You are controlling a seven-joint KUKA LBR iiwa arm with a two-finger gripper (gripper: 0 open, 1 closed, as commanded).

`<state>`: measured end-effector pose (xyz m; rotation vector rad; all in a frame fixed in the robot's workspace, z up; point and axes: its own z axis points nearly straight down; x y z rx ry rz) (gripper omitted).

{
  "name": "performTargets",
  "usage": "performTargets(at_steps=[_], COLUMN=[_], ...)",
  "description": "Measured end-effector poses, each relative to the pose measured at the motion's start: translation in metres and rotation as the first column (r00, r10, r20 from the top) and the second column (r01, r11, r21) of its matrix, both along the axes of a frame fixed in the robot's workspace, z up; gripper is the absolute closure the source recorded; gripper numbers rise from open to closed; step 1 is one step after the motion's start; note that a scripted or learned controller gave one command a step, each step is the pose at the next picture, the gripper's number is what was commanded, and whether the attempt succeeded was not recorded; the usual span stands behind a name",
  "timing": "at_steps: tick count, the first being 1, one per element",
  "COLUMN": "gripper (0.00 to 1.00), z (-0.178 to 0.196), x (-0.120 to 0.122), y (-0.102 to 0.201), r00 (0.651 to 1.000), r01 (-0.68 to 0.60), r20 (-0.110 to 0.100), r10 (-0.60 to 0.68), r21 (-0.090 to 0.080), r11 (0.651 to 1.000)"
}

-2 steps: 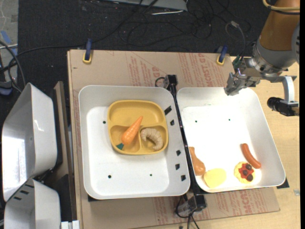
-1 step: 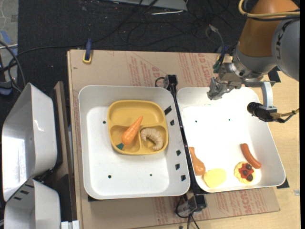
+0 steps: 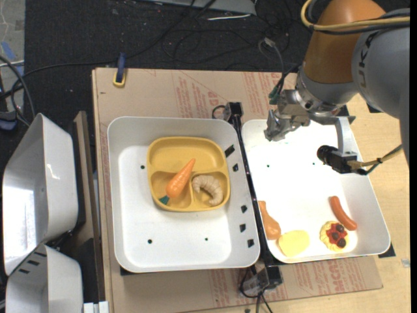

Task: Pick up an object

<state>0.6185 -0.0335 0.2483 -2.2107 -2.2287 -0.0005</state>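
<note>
Left bin (image 3: 130, 240) holds yellow tray (image 3: 159, 150) with carrot (image 3: 180, 178).

You see a tan board worktop (image 3: 195, 90) with faint red printing, carrying two shallow white bins, left (image 3: 127, 194) and right (image 3: 296, 175), side by side. A blue-and-yellow clamp (image 3: 119, 72) grips its far left edge. Black cables (image 3: 176, 44) trail across the dark floor (image 3: 65, 18) beyond. White plastic tubs (image 3: 36, 181) stand at your left.

The flat brown cardboard-covered bench (image 3: 195, 87) carries two shallow white plastic bins side by side: the left bin (image 3: 130, 194) and the right bin (image 3: 306, 194), touching along their inner edges.
</note>
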Motion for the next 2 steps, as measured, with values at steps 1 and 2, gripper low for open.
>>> performTargets(at_steps=[1,2], gripper=[1.00,1.00], z=[-0.003,-0.018], x=[0.001,-0.006], y=[0.047,0.102], r00=[1.000,1.000], r01=[0.000,0.000], r20=[0.001,-0.001], r10=[0.000,0.000], r21=[0.000,0.000], r11=[1.000,1.000])
